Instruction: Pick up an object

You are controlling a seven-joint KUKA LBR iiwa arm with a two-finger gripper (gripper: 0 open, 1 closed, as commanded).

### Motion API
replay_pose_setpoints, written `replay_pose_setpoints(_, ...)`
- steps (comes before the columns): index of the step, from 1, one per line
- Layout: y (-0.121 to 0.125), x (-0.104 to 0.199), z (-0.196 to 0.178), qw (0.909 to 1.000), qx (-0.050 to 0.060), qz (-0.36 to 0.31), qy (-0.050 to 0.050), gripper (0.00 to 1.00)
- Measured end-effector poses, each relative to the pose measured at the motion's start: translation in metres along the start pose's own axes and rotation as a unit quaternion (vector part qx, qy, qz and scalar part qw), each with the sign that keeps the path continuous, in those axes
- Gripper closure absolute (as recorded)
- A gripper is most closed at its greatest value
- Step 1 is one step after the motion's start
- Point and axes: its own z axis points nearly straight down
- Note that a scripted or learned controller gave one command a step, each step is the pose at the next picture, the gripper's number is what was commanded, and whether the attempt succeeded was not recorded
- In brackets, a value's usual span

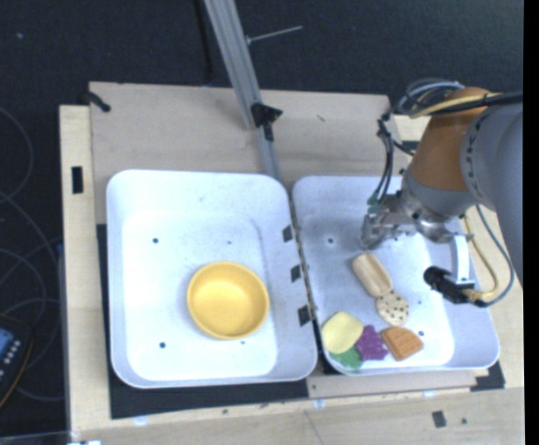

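Note:
My gripper (pixel 373 236) hangs low over the right bin (pixel 329 202), just above the upper end of a tan bread-like piece (pixel 372 273). Nothing shows between its fingers. Below the bread lies a pale dotted cracker (pixel 392 308). Along the bin's front edge sit a yellow piece (pixel 341 330), a green piece (pixel 349 355), a purple grape bunch (pixel 373 343) and an orange waffle-like piece (pixel 403 343). A yellow bowl (pixel 227 299) rests in the left bin (pixel 139 211).
A grey metal pole (pixel 237 58) slants down to the divider between the bins. A black clamp (pixel 441 284) on the arm's side hangs over the right bin's right part. Wooden bench edges surround both bins.

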Motion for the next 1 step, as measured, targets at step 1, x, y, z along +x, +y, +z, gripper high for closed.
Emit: replay_pose_setpoints(1,0.0020,0.0093,-0.0533,1.0000,-0.002,-0.005,0.001,1.00)
